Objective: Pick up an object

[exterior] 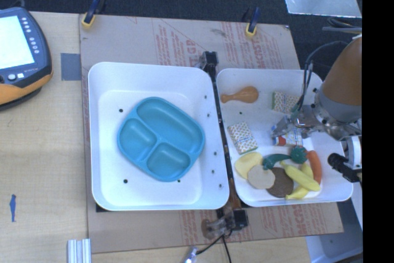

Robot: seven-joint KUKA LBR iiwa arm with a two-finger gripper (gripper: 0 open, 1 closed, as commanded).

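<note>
your bench carries two white bins side by side, so one can supply and the other receive. the left bin (98, 132) holds just a blue divided plate (161, 138), lying flat near its middle with its three compartments bare; it looks set there as a landing place, though the task only asks for a lift.

the right bin (261, 77) has everything you might pick. most of it is heaped at the near right: a yellow slice (246, 162), a beige round (261, 178) and a brown round (282, 183) overlapping each other, a banana (301, 178), an orange carrot (314, 164) and a green piece (284, 159) touching on top. that crowding makes a clean single grasp there doubtful. the looser items sit apart: a tan drumstick (241, 95) at the far side, a small patterned packet (242, 137) near the left wall, another packet (284, 101) toward the far right.

the arm (341, 86) comes in from the right, over the bin's right side, and the gripper (294, 129) hangs low just far of the heap, by the green piece and a small red item (282, 140). i'd judge it is lining up on that cluster. whether its tool is apart or closed, you cannot tell from here, and nothing shows as held.
</note>
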